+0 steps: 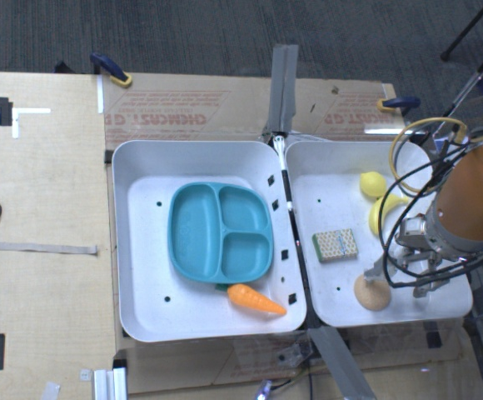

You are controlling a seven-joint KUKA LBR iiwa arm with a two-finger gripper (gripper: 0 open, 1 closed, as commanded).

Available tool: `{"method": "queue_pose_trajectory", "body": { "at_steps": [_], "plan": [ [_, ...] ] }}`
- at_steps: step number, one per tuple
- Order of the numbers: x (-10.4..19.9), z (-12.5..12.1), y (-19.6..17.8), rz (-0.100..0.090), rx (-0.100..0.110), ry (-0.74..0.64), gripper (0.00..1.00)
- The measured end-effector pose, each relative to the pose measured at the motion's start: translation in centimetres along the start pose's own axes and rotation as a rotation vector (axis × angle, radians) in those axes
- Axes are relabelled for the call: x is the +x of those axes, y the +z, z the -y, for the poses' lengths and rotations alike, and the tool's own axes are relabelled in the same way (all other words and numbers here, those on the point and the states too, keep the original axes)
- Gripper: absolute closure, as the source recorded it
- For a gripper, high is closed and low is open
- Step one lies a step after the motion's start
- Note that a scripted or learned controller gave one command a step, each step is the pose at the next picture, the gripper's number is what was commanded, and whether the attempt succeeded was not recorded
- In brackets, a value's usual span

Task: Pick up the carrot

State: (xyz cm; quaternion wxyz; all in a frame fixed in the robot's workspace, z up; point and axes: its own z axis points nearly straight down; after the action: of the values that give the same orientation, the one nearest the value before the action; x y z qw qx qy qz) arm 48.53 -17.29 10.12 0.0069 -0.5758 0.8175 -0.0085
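The arm's orange-banded wrist, looped in black cables, fills the right edge of the frame, with the gripper (391, 269) beneath it over the lower part of the right bin (341, 311) — whether it is open or closed I cannot tell. The carrot (256, 300) lies well apart to the left, in the left bin (141, 307) at lower centre, just below the teal divided plate (221, 232). Its long axis runs left to right, tip dipping toward the lower right — the reach must cross the divider between the bins.

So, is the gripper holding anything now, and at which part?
It cannot be told. The gripper is over the right bin, near a tan round thing. The carrot lies in the left bin, untouched.
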Motion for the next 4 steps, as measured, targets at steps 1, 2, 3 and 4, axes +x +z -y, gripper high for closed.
{"method": "queue_pose_trajectory", "body": {
  "at_steps": [1,2,3,4],
  "plan": [
    [4.7,1.1,0.8,-0.002,-0.016,0.266,0.00],
    [-0.2,-0.6,0.8,0.002,-0.018,-0.105,0.00],
    [4.7,1.4,-10.7,0.002,-0.017,0.027,0.00],
    [4.6,1.5,-11.1,0.011,-0.019,-0.682,0.00]
  ]
}}
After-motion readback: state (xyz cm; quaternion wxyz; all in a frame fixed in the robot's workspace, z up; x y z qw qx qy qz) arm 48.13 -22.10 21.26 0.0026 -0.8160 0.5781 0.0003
